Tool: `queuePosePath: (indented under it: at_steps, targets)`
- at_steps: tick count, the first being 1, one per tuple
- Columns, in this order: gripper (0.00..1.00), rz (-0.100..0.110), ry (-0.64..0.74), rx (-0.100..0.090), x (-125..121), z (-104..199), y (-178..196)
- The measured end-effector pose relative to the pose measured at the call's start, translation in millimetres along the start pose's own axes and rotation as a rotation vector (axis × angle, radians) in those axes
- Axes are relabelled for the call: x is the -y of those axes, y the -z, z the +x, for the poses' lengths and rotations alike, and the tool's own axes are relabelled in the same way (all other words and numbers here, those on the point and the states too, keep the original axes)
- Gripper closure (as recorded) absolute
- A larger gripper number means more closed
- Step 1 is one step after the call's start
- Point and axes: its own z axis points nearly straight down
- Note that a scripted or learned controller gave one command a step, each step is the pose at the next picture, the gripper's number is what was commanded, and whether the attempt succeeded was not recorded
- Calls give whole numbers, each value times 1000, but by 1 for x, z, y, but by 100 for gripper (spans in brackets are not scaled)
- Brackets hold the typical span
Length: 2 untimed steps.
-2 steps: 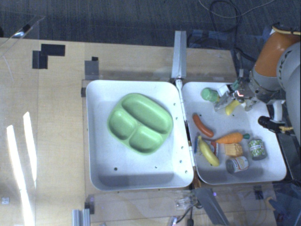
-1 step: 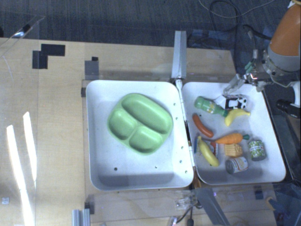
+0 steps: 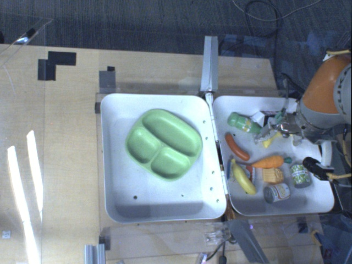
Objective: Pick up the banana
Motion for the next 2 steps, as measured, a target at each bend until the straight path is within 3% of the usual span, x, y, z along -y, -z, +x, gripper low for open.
queuePosePath:
  at_steps: [1, 2]
  targets:
    - [100, -5, 1, 0, -2, 0, 12]
    - [100, -2, -200, 2, -67, 4, 109]
